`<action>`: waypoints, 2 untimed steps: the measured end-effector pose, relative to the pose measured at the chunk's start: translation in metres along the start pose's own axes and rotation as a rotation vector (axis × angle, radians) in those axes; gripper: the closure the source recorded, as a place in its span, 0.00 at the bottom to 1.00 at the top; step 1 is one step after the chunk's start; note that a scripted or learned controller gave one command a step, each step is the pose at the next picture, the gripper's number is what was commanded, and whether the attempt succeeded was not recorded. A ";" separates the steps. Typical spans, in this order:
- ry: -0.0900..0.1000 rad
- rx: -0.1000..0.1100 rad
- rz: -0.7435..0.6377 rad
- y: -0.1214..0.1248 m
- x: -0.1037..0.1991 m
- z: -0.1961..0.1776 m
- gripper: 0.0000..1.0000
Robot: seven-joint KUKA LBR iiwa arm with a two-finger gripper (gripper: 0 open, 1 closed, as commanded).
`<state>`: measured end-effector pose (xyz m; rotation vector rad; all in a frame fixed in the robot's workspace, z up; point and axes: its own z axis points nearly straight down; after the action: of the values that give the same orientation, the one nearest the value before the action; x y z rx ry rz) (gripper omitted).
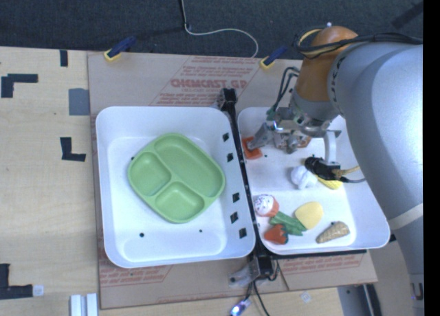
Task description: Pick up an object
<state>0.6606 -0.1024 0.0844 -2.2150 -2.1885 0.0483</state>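
End effector (275,134) hangs over the right bin's (364,222) far corner; grip state cannot be determined. Orange piece (251,148) lies just beside its left.

bench (41,170) — cardboard sheet (199,81) | two white bins (113,170) side by side

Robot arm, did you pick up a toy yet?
Not yet, it seems. The gripper is down in the right bin, by a small orange piece. The yellow toy and others lie loose. Grabbing and lifting one remain.
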 end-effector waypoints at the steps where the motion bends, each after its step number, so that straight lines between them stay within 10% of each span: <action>1: -0.004 -0.028 -0.003 -0.008 0.001 -0.001 0.00; 2: 0.000 0.000 -0.001 0.000 0.001 0.000 0.00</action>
<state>0.6608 -0.1018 0.0844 -2.2144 -2.1892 0.0489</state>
